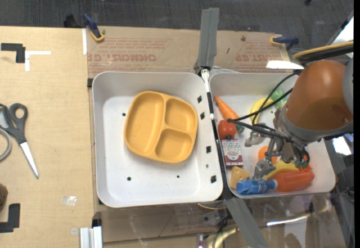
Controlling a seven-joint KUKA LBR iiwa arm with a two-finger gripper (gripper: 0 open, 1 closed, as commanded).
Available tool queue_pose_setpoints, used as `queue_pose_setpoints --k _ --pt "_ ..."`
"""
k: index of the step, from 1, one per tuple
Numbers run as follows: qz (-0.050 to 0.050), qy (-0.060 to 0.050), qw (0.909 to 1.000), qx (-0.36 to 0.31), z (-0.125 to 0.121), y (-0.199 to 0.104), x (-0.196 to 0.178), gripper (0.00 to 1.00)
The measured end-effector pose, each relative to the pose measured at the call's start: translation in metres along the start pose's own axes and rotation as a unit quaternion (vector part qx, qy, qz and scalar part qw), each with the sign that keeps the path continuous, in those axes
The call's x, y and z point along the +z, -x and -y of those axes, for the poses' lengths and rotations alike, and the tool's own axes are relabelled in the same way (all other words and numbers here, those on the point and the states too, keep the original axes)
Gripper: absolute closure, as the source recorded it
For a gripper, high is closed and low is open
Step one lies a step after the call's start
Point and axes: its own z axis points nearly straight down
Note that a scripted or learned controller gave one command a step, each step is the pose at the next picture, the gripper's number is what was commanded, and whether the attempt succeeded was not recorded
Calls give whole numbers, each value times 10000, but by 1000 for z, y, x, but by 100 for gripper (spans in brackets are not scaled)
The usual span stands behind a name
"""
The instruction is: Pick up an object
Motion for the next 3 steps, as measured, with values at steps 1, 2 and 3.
queue_pose_setpoints --k 1,2,3 --pt "16 0 10000 89 28 120 38 0" --pt "34 -3 9988 479 64 157 37 0" --pt "65 -11 9989 464 63 160 26 100"
